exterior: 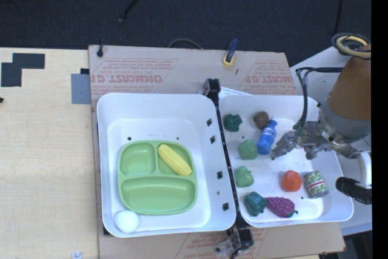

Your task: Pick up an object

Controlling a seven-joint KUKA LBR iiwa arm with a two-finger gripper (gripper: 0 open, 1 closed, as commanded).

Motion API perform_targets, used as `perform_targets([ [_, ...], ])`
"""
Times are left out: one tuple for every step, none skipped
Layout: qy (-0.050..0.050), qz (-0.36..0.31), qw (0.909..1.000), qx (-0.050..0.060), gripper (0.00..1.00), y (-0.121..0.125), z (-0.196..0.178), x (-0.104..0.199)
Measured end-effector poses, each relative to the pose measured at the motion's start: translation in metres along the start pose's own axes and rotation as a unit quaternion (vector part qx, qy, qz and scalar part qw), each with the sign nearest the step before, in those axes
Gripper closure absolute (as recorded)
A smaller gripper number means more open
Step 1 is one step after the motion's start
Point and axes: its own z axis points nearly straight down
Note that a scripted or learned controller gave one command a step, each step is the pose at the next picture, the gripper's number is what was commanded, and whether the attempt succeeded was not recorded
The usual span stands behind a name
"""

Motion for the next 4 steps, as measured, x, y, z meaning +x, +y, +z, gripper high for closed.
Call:
perform_targets([
  [0.000, 0.000, 1.0000, 0.000, 0.00, 0.001, 0.045, 0.006],
  [0.000, 0.000, 1.0000, 0.000, 0.00, 0.009, 0.100, 0.002],
  [0.000, 0.000, 1.0000, -0.002, 0.00, 0.009, 0.126, 0.004],
  [0.000, 0.004, 1.0000, -0.002, 1.00, 0.009, 0.114, 0.002],
])
